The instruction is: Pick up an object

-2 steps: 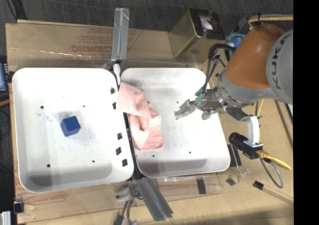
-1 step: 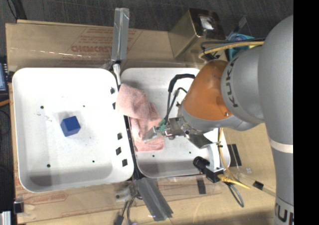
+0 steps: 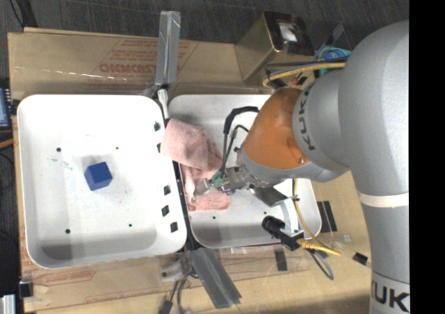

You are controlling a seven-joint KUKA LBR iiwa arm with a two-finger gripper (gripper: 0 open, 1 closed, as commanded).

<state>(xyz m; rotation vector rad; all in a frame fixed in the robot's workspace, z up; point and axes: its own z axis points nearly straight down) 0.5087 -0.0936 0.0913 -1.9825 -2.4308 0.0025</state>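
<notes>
- I see a blue cube (image 3: 99, 175) alone in the left bin (image 3: 42, 118): it looks stiff and light, best taken across two flat faces.
- In the right bin (image 3: 208, 236), a pink cloth (image 3: 189, 144) lies crumpled, soft and limp; I'd pinch a raised fold.
- The gripper (image 3: 212, 187) sits at the cloth's lower edge; I cannot tell its opening.

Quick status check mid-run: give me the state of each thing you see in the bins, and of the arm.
Blue cube: sitting alone in the left bin, untouched.
Pink cloth: crumpled in the right bin, draped against its left wall.
Arm: reaching low into the right bin.
Pincer: down at the cloth's lower edge; its grip is not discernible.
</notes>
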